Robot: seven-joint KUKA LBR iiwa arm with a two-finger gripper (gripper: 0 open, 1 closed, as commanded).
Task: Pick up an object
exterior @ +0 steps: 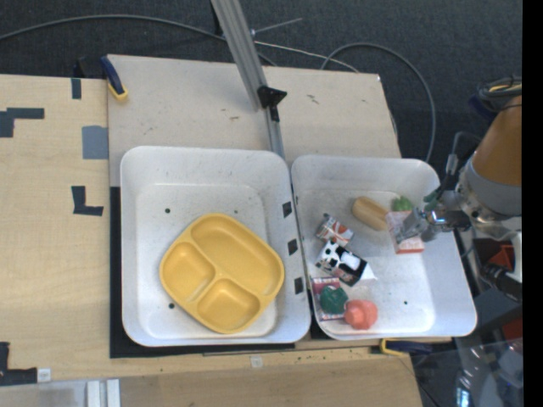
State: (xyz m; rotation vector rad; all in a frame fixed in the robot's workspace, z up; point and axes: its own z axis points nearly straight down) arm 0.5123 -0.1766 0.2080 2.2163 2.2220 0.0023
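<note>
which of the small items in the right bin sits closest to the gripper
The small red-and-white packet, right below the gripper. The tan bread roll lies farther left, the orange-red ball near the front.

robot lab: plywood worktop [195,100] with tape marks, two white bins [136,227], loose cables [407,66], metal camera pole [242,45], dark carpet floor [382,7].

From my station the feed looked evenly and fairly brightly lit from overhead, with no hard shadows. The two white bins [127,227] came close to washing out, their rims faintly glaring. The yellow tray [222,271] cast only a soft shadow. Detail was coarse and grainy; the small items in the right bin [441,312] were blurry.
</note>
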